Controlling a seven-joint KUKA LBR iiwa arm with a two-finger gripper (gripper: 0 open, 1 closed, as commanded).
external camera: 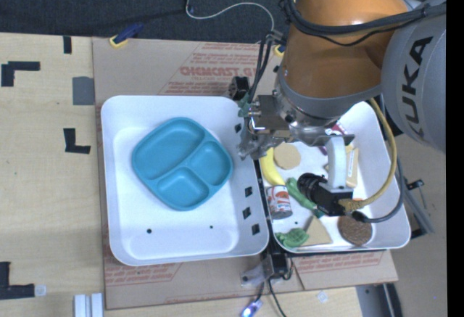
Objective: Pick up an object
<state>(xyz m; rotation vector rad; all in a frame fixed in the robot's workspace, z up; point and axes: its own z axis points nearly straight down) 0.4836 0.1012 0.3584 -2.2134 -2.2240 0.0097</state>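
Observation:
My gripper (249, 140) hangs over the left rim of the right bin (384, 136), just above the upper end of a yellow banana (271, 169). Beside the banana lies a round tan biscuit (288, 157). A small red and white can (280, 202) lies below the banana. A green leafy piece (293, 238), a tan wedge (317, 231) and a dark brown round biscuit (356, 230) rest along the bin's near edge. A pale yellow block (353, 165) shows at the right. Nothing is visibly held.
The left bin (119, 120) holds a blue divided plate (182, 162). The big orange and grey arm (341, 33) hides the far part of the right bin. Brown cardboard (174, 65) lies under both bins.

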